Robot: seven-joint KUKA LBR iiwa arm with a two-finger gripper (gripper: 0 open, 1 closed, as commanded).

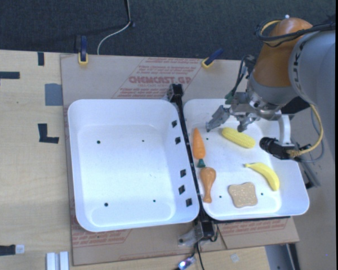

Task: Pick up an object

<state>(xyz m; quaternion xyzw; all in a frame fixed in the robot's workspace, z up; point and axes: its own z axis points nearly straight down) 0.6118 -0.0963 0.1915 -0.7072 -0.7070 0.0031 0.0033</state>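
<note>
Right now my gripper (230,120) hangs over the far part of the right bin (293,207), fingers spread apart with nothing between them. Just beside me, toward the arm's side, lies the corn cob (238,138), tilted across the bin floor; it is the nearest thing to pick. Away from the arm, against the divider between the bins, lies the carrot (198,144), and past it, toward the near rim, the drumstick (207,183). Farther toward that rim sit the bread slice (243,194) and the banana (265,175), both well apart from me.

My worry is alignment. I judge that I am not centred over the cob but offset toward the carrot, so a straight descent could land one finger on the cob's end and push it sideways instead of straddling it. It looks round and smooth, so I expect it to roll or squirt out if I close across its tip. Its slant matters too: if my fingers close along its length and not across it, they will shut on air. Drifting toward the carrot risks striking the divider.
</note>
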